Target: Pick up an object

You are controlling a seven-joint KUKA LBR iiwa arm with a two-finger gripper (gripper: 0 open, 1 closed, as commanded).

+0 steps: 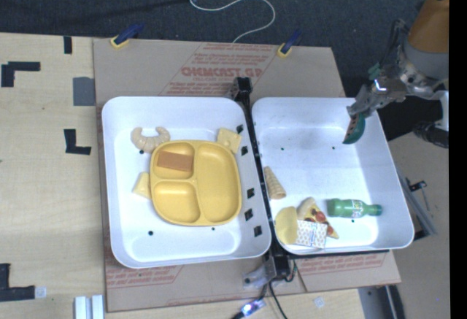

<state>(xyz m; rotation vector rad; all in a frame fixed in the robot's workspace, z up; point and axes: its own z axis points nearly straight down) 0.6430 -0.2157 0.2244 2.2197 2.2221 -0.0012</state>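
My gripper [360, 114] hangs over the far right rim of the right bin [306, 128], coming off the grey arm with its orange band [430, 18]. A small dark teal object [354, 131] dangles between its fingers, lifted above the bin floor. On the right bin's floor lie a green bottle [352, 208] on its side, a tan cone [273, 182], a yellow round piece [287, 224] and a white packet with a pizza-like slice [314, 231].
The left bin [124, 120] holds a yellow divided plate [211, 193] with a brown block [175, 160] in one compartment. Around the plate lie a beige croissant shape [149, 137] and yellow wedges [228, 137] [141, 184]. A black divider [249, 157] separates the bins.
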